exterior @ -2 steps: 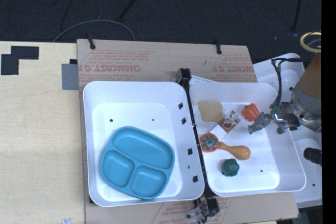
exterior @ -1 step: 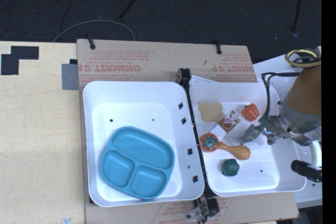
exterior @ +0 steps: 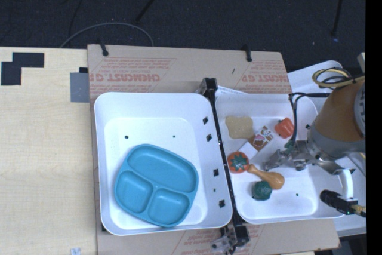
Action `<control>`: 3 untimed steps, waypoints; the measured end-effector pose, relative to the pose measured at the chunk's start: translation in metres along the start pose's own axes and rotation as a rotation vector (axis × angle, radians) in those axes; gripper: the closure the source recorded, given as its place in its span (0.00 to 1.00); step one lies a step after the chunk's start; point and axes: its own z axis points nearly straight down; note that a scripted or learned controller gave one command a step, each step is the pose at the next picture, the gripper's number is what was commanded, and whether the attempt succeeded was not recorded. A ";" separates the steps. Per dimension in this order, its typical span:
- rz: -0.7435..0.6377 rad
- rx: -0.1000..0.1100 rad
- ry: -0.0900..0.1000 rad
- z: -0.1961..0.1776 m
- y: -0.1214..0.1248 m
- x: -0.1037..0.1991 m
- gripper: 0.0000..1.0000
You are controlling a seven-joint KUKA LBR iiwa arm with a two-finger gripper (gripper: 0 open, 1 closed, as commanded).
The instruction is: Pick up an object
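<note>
The right bin (exterior: 280,206) holds a tan slice of bread (exterior: 239,126), a small brown-and-white packet (exterior: 261,138), an orange-red piece (exterior: 285,127), a red tomato-like toy (exterior: 238,162), a tan drumstick (exterior: 267,175) and a dark green ball (exterior: 261,190). My gripper (exterior: 280,159) reaches in from the right and hangs low over the bin's middle right, just above and right of the drumstick. Nothing shows between its fingers.
The left bin (exterior: 113,116) carries a blue divided plate (exterior: 156,184). A cardboard sheet (exterior: 179,71) lies under both bins. Black clips (exterior: 209,88) join the bins along the middle divider. Cables (exterior: 332,76) and white paper lie at the right.
</note>
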 end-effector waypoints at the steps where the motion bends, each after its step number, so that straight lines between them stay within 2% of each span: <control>1: 0.003 -0.002 0.000 -0.013 0.001 -0.001 1.00; 2: -0.003 -0.005 -0.001 -0.059 -0.003 0.005 1.00; 3: -0.002 -0.006 -0.003 -0.109 0.002 -0.005 1.00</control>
